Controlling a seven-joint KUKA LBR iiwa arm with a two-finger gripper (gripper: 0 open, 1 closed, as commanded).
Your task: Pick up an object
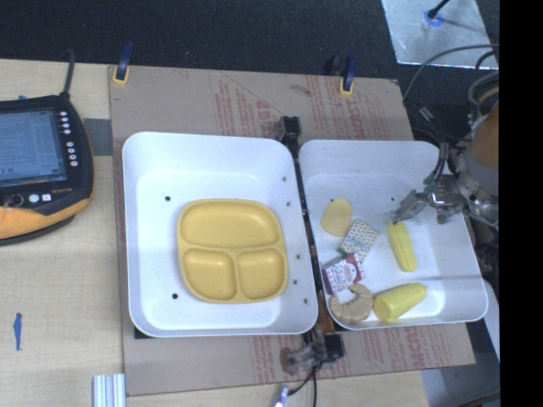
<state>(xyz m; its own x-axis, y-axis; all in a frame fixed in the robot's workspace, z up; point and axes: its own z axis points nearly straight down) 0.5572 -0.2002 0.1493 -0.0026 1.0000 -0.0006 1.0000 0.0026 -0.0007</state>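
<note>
Hand poised over the right bin

The hand [416, 203], seemingly spread and holding nothing, is seen just above-right of the corn cob [402, 245], whose long axis runs away from it.

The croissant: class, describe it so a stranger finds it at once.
Look in the right-hand white bin, at its near edge. The croissant is the tan, curved pastry beside the fat yellow block, just below a red-and-white packet; nothing else there is crescent-shaped.

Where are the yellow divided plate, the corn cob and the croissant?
yellow divided plate [231, 225]: camera view, bare floor of its large top compartment.
corn cob [402, 245]: camera view, middle of the cob.
croissant [351, 305]: camera view, centre of its crust.
</note>
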